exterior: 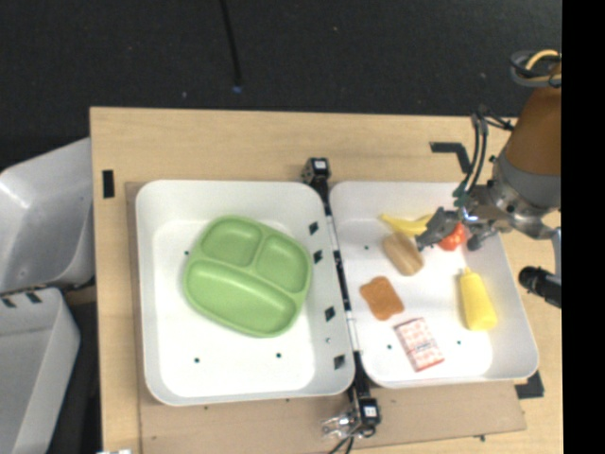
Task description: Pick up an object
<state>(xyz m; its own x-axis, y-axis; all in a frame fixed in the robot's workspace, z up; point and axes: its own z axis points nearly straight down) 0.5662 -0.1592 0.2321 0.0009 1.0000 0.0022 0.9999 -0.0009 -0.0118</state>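
The left bin (151,282) is taken up mostly by a green divided plate (248,274), with bare floor along its near and left margins; in the right bin (506,353) a banana (405,223), a tan roll (402,254), a brown patty (382,297), a yellow bottle (477,299) and a red-and-white packet (418,342) lie apart; open floor lies between patty and bottle; the far-left corner is bare; the gripper (452,231) crowds the far right, over a red object (454,239)

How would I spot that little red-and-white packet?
Look in the right-hand white bin, the one without the green plate. Near its front edge lies the packet, flat and rectangular, with red print on white, unlike the rounded brown and yellow foods nearby.
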